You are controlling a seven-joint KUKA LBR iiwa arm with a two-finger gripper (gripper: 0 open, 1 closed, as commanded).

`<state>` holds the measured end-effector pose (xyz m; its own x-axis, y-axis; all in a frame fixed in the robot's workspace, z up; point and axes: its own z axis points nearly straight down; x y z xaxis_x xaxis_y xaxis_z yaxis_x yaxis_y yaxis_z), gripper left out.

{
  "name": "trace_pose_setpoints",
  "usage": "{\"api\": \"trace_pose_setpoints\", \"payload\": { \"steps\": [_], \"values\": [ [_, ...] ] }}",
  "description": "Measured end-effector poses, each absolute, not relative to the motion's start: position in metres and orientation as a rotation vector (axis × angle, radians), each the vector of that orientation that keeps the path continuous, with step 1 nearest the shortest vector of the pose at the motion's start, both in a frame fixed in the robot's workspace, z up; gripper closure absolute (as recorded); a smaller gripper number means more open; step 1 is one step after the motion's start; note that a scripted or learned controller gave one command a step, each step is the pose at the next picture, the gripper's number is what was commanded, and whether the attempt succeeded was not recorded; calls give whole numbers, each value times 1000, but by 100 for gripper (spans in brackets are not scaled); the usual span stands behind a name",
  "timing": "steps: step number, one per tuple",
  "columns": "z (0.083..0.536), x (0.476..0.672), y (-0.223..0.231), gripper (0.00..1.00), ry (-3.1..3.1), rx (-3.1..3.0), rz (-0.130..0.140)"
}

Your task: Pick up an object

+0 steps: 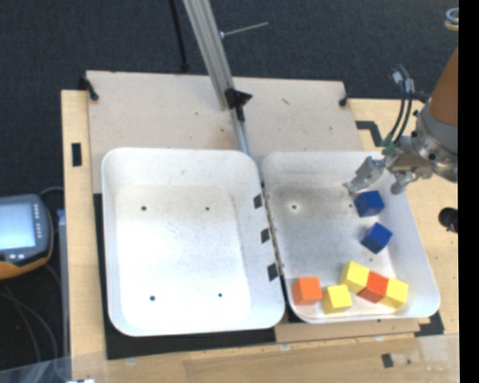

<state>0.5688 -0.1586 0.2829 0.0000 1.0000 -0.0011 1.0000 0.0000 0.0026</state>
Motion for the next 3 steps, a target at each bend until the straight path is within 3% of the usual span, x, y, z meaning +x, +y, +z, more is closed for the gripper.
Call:
{"api": "trace_pose_setpoints", "payload": {
  "steps": [1,2,3],
  "values": [
    [178,504,-177,0,2223,2229,-8],
    [123,486,-214,0,2218,2223,11],
    [104,489,-215,0,2220,2217,17]
  ]
}}
